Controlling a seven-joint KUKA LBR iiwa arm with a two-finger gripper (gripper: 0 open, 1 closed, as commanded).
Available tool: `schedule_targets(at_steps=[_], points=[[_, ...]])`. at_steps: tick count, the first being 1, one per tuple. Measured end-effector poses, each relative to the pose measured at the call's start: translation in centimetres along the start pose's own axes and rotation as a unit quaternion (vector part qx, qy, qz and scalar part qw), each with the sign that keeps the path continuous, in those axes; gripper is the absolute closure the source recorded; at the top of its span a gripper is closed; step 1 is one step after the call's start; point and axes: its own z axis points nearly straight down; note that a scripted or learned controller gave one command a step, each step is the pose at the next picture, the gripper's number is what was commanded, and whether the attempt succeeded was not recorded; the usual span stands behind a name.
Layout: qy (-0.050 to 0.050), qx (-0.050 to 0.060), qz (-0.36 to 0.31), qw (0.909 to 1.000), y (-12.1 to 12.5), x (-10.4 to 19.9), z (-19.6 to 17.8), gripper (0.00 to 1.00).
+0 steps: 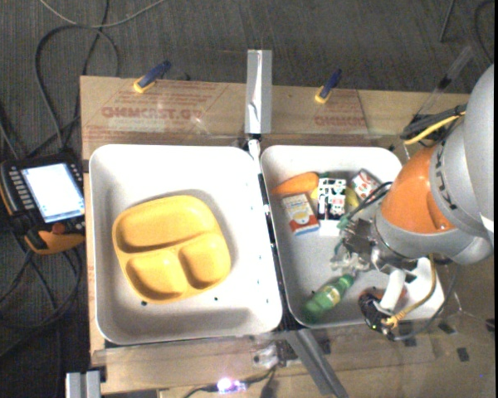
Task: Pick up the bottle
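Note:
The green bottle lies on its side near the front edge of the right bin, its pale neck pointing up and to the right. My gripper hangs under the orange wrist band, over the right half of that bin. It sits just behind and to the right of the bottle's neck end, very close to it. From this angle I cannot see whether it touches the bottle. The arm's body covers the bin's right side.
At the back of the right bin lie an orange carrot-shaped toy, a small orange-and-white carton, a black-and-white box and a red-and-white packet. The left bin holds a yellow divided tray.

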Motion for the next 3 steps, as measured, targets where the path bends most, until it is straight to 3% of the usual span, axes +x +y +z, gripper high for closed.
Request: schedule_targets(at_steps=[1,2,3], points=[[-0.003,0.007,0.016,0.9998,-1.5,3.8,-15.2,1.00],[-0.004,0.007,0.016,0.9998,-1.5,3.8,-15.2,0.00],[-0.003,0.009,0.011,0.9999,-1.4,5.9,-8.3,0.00]])
